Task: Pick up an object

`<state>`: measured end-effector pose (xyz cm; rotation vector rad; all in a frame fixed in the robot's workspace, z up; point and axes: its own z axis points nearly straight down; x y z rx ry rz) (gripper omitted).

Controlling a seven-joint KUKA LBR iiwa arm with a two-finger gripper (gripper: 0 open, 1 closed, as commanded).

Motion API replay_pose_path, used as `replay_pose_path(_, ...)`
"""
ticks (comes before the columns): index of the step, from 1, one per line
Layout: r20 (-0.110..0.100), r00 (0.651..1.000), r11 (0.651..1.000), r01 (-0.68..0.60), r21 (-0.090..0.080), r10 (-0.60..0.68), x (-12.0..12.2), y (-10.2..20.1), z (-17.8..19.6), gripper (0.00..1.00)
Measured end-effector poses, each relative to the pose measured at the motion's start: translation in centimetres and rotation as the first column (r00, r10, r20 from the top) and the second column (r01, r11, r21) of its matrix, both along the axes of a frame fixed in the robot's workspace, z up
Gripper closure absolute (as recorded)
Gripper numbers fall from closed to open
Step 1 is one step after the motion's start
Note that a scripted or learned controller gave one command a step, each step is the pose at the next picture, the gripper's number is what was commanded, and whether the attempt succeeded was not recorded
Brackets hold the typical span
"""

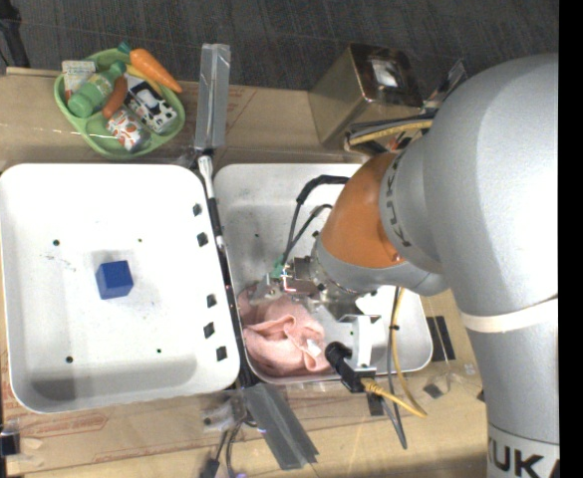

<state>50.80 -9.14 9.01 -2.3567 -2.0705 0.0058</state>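
A blue cube lies in the left white bin, left of its middle. A crumpled pink cloth-like object lies at the near end of the right bin. The arm's orange-banded wrist hangs over the right bin, and my gripper reaches down at the pink object's upper edge. The wrist and cables hide most of the gripper.
A green bowl holding toy food, among it a carrot, stands on the bench behind the left bin. A brown box sits behind the right bin. A metal divider with black clips runs between the bins.
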Motion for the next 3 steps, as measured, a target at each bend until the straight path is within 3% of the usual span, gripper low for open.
replay_pose_path(1, 0.002, 1.000, 1.000, -0.015, 0.001, 0.015, 3.7, -0.3, 0.1, 0.00)
replay_pose_path(2, 0.004, 0.996, 0.996, 0.094, 0.000, -0.094, 4.9, -2.3, 0.2, 0.00)
replay_pose_path(3, 0.000, 0.992, 0.992, -0.124, 0.003, 0.124, -0.7, -1.8, 0.0, 0.00)
